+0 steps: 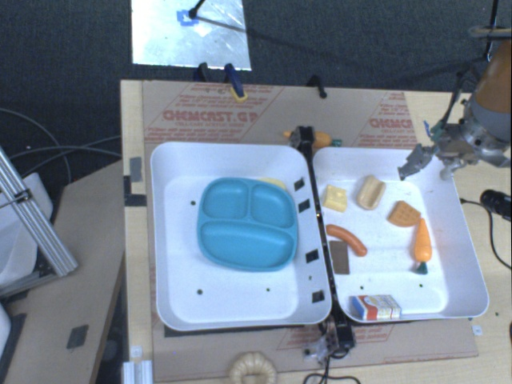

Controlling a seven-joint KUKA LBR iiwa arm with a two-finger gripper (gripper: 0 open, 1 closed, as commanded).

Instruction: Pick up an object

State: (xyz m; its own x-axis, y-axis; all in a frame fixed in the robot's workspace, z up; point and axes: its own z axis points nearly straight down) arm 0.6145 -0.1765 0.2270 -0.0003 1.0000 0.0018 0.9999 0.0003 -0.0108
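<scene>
Two bins side by side on the surface (264, 106)

Left bin (172, 238) holds a divided tray (248, 222); right bin (460, 274) holds cheese (335, 198), bread (370, 192), waffle (404, 214), carrot (422, 242), sausage (346, 240) and, nearest, a box (375, 307).

blue divided plate (246, 223), foil sheet (190, 21), blue clamp (235, 82)

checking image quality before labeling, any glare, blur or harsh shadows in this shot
Camera view: strong glare on the shiny sheet at top; light is even and soft over both bins, shadows faint; the gripper at the right looks slightly blurred; the blue tray and carrot are reasonably sharp.
</scene>
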